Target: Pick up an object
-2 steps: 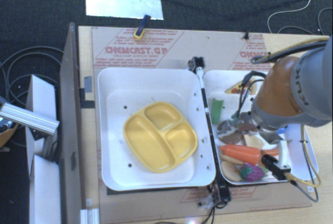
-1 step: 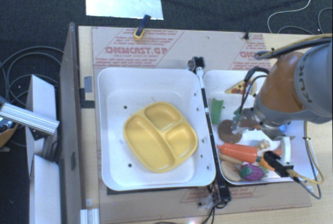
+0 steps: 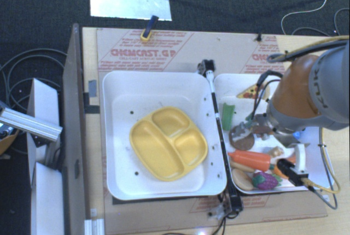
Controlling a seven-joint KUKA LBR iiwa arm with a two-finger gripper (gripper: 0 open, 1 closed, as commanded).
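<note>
Two white bins fill mid-frame on cardboard; yellow tray (image 3: 168,142) sits in left bin; my gripper (image 3: 244,134) hangs low over right bin (image 3: 240,82), near carrot (image 3: 250,159) & grapes (image 3: 265,180); grip state: can't tell; nothing visibly lifted yet, whole pick remains.

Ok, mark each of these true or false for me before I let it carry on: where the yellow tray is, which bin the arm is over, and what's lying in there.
1. The yellow divided tray lies in the left bin. True.
2. The arm is over the left bin. False: it reaches in over the right bin.
3. An orange carrot lies in the right bin. True.
4. The pizza slice sits in the yellow divided tray. False: it lies near the far edge of the right bin.
5. A purple toy lies at the near edge of the right bin. True.
6. The yellow divided tray is full of toy food. False: its compartments are bare.
</note>
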